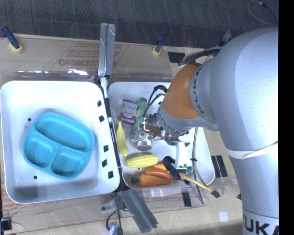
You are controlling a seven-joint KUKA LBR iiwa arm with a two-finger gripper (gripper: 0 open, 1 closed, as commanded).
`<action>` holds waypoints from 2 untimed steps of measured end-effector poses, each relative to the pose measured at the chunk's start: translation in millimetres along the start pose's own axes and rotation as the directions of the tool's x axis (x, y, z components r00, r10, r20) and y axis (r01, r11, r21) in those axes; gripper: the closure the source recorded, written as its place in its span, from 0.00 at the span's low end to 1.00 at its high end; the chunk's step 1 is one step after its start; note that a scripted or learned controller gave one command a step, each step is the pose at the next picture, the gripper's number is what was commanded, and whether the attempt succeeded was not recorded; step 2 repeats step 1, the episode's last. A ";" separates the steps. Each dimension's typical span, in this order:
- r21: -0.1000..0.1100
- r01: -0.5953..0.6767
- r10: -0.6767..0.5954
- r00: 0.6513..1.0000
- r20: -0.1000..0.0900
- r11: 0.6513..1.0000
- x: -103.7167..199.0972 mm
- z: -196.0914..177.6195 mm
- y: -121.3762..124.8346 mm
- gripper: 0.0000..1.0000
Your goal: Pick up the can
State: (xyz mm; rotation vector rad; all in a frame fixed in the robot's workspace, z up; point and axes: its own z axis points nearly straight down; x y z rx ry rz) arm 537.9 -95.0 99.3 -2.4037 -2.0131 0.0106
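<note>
Camera view, arm (pixel 245 97) over rt bin (pixel 118 89), fingers' state can't tell, can (pixel 129 110) near corn (pixel 141 160)

Even overhead light, soft shadows inside the bins, slightly grainy picture.

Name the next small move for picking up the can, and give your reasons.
Probably a short, slow descent with a slight correction toward the can. The pincer sits low in the right bin, just right of and below the can, which lies near the bin's far left beside a green item. Toy corn and a carrot lie nearer the front, clear of that path.
</note>
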 end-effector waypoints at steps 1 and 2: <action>-0.004 -0.176 0.176 0.984 -0.001 0.984 18.7 -91.3 -46.1 1.00; -0.004 -0.176 0.176 0.984 -0.001 0.984 18.7 -91.3 -46.1 1.00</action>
